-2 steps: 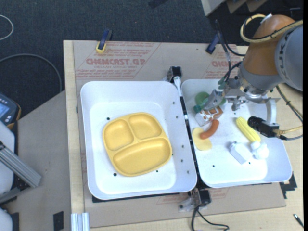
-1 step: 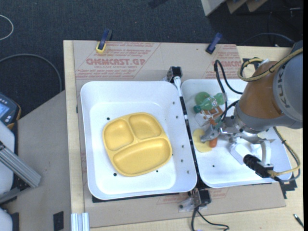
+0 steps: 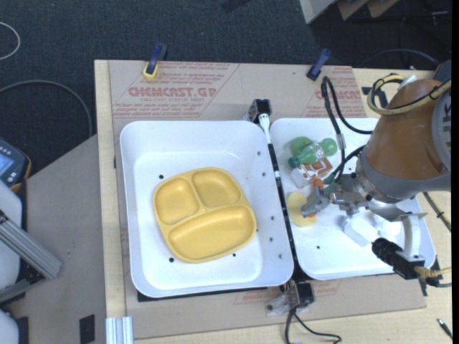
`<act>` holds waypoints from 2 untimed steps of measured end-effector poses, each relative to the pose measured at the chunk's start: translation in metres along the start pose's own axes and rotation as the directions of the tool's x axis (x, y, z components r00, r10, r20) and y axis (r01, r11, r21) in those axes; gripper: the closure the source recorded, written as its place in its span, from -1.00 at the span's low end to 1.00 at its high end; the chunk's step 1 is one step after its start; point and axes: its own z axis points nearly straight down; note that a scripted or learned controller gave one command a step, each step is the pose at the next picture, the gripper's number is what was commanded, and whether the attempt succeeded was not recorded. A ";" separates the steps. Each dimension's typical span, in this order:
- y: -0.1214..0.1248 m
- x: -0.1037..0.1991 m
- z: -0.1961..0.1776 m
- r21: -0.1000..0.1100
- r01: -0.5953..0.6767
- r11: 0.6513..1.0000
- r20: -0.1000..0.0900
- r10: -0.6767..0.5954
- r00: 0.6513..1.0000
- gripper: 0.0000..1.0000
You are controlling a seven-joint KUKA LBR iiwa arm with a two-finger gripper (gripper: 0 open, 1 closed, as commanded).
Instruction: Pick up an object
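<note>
In the right bin [image 3: 337, 264] lie a green bottle-like object [image 3: 310, 149], a small orange and white item [image 3: 315, 168] just below it, and a pale yellow round piece [image 3: 297, 208] near the bin's left wall. My gripper [image 3: 320, 199] hangs low over the bin, right beside the yellow piece and under the orange item. Its grey fingers [image 3: 313, 205] point left. The arm's orange band [image 3: 405, 138] and wrist hide the bin's right half. A white object [image 3: 358, 229] lies under the wrist.
The left bin [image 3: 143, 149] holds a yellow divided plate [image 3: 204, 213]. Black cables [image 3: 337, 113] run over the right bin's far edge. Clamps sit at the bench's far edge [image 3: 153, 61] and between the bins [image 3: 260, 110].
</note>
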 end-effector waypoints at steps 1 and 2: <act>0.003 -0.003 -0.006 -0.002 -0.003 1.000 0.003 0.003 1.000 1.00; 0.003 -0.003 -0.005 -0.001 -0.004 1.000 0.003 0.004 1.000 -1.00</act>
